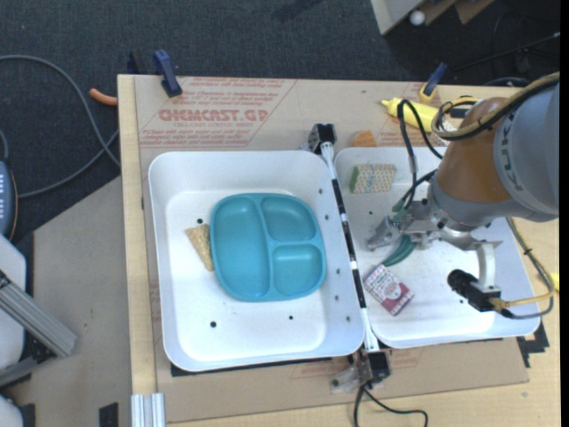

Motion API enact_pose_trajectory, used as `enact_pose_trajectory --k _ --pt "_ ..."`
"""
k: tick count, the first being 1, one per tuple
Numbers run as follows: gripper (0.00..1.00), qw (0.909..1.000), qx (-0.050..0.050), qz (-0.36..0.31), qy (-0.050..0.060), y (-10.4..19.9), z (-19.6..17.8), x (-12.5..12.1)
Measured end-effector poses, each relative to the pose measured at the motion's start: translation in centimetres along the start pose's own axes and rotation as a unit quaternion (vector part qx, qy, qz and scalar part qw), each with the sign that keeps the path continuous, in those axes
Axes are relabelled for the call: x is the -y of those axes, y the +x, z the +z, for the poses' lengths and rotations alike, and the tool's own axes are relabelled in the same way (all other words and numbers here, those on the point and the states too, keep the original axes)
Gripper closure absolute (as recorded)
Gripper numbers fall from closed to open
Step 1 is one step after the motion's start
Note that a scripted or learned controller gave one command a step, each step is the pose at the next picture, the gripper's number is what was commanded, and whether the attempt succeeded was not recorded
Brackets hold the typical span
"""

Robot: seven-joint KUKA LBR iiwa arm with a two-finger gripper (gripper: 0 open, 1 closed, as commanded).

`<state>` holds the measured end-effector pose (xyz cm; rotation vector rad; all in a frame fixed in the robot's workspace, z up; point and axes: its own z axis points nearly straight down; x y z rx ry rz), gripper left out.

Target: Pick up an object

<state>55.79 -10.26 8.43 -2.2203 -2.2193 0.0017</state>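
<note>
In the right bin (pixel 442 326), my gripper (pixel 388 236) hangs low over the left part of the floor, reaching in from the right. A dark teal object (pixel 403 246) lies right beside it, touching or just under it; I cannot tell which. A red-and-white packet (pixel 388 289) lies just below the gripper, apart from it. A green-and-beige pad (pixel 372 178) rests near the bin's far edge. The left bin (pixel 162 238) holds a blue divided plate (pixel 267 245) with a tan cracker-like piece (pixel 201 243) tucked against its left rim.
The grey arm with its orange band (pixel 476 172) covers the right bin's upper right. A black cable plug (pixel 471 290) hangs over the bin's lower right. A yellow item (pixel 400 107) and a small orange bit (pixel 363 138) lie on the bench behind the bins.
</note>
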Motion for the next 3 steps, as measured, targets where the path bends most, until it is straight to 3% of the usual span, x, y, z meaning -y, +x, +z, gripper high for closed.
enact_pose_trajectory --k 1,2,3 --pt "0.00 1.0000 0.001 0.000 -0.002 0.3 0.0 -2.7" --pt "1.00 1.0000 0.001 0.000 -0.003 0.3 -1.0 -2.7" --pt "1.00 1.0000 0.000 -0.001 -0.002 6.5 -10.1 -6.8"
